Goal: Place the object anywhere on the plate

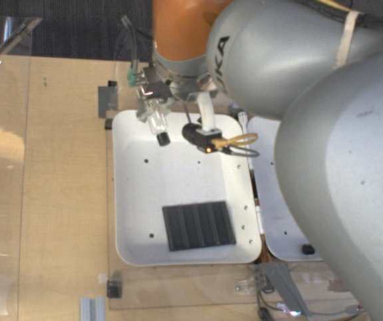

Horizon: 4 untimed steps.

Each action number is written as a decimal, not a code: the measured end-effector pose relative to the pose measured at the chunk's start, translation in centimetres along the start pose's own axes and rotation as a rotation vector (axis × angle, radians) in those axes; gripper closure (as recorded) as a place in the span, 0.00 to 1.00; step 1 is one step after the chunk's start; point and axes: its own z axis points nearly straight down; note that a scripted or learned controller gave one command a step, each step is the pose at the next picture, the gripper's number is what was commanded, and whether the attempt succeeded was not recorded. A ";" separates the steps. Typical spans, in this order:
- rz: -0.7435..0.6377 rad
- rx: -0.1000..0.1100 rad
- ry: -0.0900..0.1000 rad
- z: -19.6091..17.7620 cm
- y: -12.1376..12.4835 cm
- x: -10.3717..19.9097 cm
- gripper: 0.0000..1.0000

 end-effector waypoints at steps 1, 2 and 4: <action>-0.386 0.000 -0.001 -1.0 1.5 -0.7 1.00; -0.154 0.001 -0.001 -3.6 0.6 -0.5 1.00; -0.424 0.001 0.000 4.1 1.4 -1.1 1.00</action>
